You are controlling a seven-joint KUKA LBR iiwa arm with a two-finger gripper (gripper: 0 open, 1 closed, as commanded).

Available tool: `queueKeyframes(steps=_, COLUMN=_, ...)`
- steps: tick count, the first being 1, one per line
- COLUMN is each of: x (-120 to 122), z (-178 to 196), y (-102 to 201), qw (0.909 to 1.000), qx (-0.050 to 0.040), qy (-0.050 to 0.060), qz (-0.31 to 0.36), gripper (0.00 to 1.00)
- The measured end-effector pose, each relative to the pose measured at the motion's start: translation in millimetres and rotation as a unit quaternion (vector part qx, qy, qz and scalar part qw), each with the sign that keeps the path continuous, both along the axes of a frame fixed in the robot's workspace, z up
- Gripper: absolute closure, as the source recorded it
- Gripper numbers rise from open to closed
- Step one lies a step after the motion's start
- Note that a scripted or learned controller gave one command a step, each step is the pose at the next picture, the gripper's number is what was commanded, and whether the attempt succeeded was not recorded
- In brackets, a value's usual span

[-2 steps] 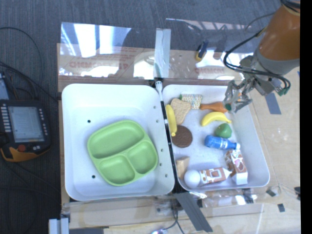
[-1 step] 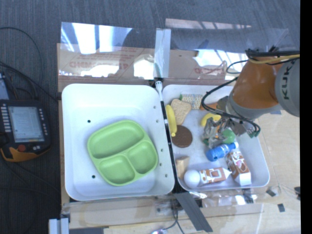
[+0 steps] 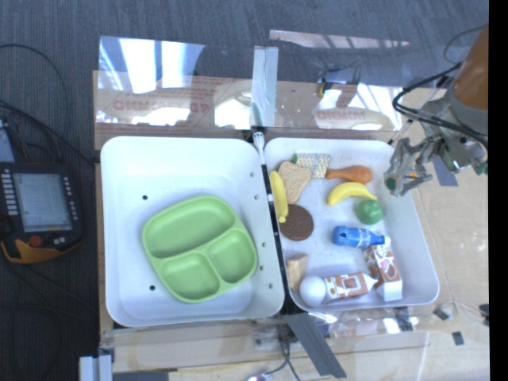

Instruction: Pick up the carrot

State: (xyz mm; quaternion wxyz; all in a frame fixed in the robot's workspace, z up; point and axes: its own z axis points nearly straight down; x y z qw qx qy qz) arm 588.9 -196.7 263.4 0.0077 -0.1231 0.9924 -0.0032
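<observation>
The orange carrot lies near the back of the right bin, between a cracker and the bin's right wall, just above a yellow banana. My gripper hangs at the right bin's back right corner, to the right of the carrot and apart from it. Its fingers point down and left, spread, with nothing between them.
The right bin also holds a green apple, a blue bottle, a brown cookie, a second banana, a white egg and small cartons. A green divided plate lies in the left bin.
</observation>
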Motion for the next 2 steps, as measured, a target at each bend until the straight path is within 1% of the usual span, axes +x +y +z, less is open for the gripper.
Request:
queueKeyframes(steps=1, x=-42.8, z=94.8, y=-16.0, qw=0.9922, qx=-0.0004, qy=0.004, qz=0.125, gripper=1.0)
queueKeyframes(steps=2, x=-21.8, z=-32.6, y=11.2, qw=0.9999, qx=0.0047, qy=0.012, qz=0.011, gripper=1.0)
